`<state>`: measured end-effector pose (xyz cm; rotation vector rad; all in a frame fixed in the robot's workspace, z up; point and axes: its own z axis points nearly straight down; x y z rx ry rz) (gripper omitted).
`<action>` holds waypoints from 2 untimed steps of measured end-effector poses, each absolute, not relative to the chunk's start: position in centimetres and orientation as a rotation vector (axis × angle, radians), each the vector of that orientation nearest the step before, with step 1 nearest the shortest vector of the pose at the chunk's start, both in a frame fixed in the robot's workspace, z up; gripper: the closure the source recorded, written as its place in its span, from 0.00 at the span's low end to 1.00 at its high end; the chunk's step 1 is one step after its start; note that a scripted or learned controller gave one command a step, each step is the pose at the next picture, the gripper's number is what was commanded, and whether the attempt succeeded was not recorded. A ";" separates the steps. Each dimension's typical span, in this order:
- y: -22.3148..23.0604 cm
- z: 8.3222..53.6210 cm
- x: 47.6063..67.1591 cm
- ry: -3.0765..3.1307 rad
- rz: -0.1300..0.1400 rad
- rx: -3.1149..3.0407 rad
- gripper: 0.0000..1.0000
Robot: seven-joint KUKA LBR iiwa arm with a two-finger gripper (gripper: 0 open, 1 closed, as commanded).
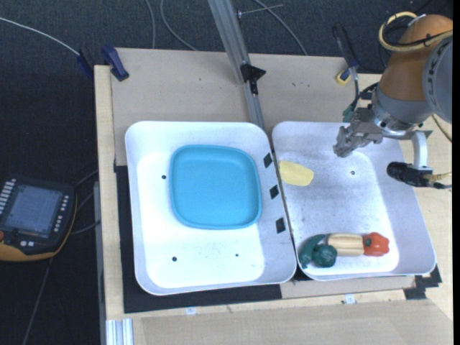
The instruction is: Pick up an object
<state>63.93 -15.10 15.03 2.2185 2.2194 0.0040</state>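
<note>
My gripper [345, 145] hangs over the far part of the right bin [402, 214], pointing down and to the left, with nothing visible between its fingers. A pale yellow piece [295, 172] lies by the bin's left wall, to the gripper's left and a little nearer. Along the bin's near edge lie a dark green item [318, 253], a tan stick-shaped item [345, 244] and a red item [376, 244] side by side.
The left bin [144, 214] holds a blue square plate [215, 185]. A metal pole [231, 34] slants in from the top to the gap between the bins. A black cable fitting [410, 172] hangs at the right bin's right wall. A handheld pendant [32, 214] lies at far left.
</note>
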 end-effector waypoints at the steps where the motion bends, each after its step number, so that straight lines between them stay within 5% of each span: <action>1: -15.1 20.4 64.1 2.219 0.005 2.218 1.00; 2: -9.1 21.5 64.5 2.227 0.003 2.216 1.00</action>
